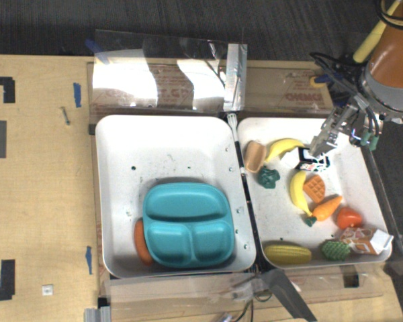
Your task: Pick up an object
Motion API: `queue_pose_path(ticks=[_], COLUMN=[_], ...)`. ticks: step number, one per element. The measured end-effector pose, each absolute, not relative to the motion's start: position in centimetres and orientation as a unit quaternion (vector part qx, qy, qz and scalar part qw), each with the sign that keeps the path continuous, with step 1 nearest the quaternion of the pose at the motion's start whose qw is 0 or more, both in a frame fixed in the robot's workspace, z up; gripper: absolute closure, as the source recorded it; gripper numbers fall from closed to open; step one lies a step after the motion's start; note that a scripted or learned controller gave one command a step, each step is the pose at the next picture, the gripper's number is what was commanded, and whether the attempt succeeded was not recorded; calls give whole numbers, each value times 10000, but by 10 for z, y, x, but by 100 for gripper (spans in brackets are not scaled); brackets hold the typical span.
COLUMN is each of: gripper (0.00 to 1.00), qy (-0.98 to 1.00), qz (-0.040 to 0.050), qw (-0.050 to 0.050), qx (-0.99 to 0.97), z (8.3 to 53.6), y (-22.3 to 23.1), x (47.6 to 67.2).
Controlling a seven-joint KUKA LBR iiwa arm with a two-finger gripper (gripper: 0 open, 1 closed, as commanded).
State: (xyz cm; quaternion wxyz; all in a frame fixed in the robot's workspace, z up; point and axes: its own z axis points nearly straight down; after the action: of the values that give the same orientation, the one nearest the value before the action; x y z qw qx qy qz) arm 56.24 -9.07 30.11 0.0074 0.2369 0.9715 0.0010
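- Camera view: arm point(389, 59) comes in from upper right, orange band above the wrist; the hand point(317, 154) hangs low over the upper middle of the right bin point(363, 166).
- Hand state: can't tell from this angle. Nothing visibly between its tips.
- Right under the hand: a small black-and-white item point(314, 161), touching or just beside the tips; can't tell which.
- Pick candidates all sit in the right bin. Crowding that spot: curved banana point(282, 146) to the left, second banana point(297, 192) below, waffle piece point(315, 187) lying against the second banana.
- Further left by the bin divider: tan bread-like piece point(254, 155), green broccoli point(269, 177) just below it.
- Lower part of the bin: carrot point(325, 208), red tomato point(349, 218), small carton-like pack point(366, 240), green knobbly fruit point(335, 249), corn cob point(287, 252) along the front wall.
- Left bin point(121, 146): teal divided tray point(188, 223) upside-up at the front, an orange item point(141, 241) tucked partly under its left edge. Well apart from the hand.
- Tabletop point(33, 180): light wood panel, black tape corners and blue tape marks on the left side.
- Behind the bins: clear plastic sheet point(161, 79) over cardboard, glare on it; dark floor point(188, 5) beyond.
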Motion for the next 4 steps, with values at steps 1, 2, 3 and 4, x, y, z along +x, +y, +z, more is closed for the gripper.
queue_pose_path(ticks=[1, 2, 3, 4], gripper=[100, 100, 100, 100], qy=[9796, 9859, 9893, 9894], qz=[2, 1, 1, -2], qw=[29, 0, 62, 99], qx=[2011, 1671, 1458, 1451], z=[303, 241, 292, 302], y=[-97, -94, -94, -93], x=[657, 629, 658, 660])
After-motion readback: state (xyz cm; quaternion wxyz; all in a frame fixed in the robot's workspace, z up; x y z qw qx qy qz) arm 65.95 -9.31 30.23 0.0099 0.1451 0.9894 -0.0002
